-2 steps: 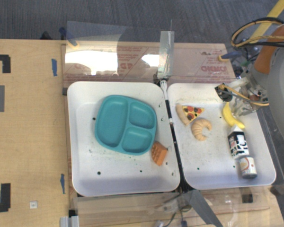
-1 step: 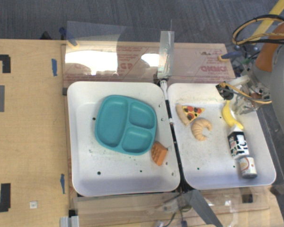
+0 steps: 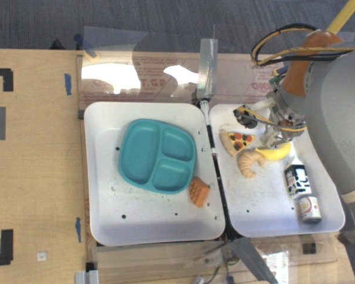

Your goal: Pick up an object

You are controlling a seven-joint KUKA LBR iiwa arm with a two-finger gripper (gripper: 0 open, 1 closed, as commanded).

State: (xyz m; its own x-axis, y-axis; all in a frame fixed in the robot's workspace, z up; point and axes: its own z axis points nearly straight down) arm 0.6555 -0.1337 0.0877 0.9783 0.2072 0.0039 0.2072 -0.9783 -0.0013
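The claw (image 3: 274, 136) hangs low in the right bin (image 3: 325, 218), near its far edge, just above the banana (image 3: 274, 153); whether it is open or closed I cannot tell. Beside the banana lie a pizza slice (image 3: 235, 141) and a croissant (image 3: 247, 163), and a can (image 3: 302, 193) lies toward the bin's near right corner. In the left bin (image 3: 100, 176) a teal plate (image 3: 157, 156) sits in the middle with an orange piece (image 3: 199, 192) touching its near right edge.

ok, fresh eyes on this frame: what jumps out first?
The teal divided plate in the left bin, with an orange piece against its lower right edge. Then the right bin's cluster: pizza slice, croissant, banana, with the arm's hand over the banana.
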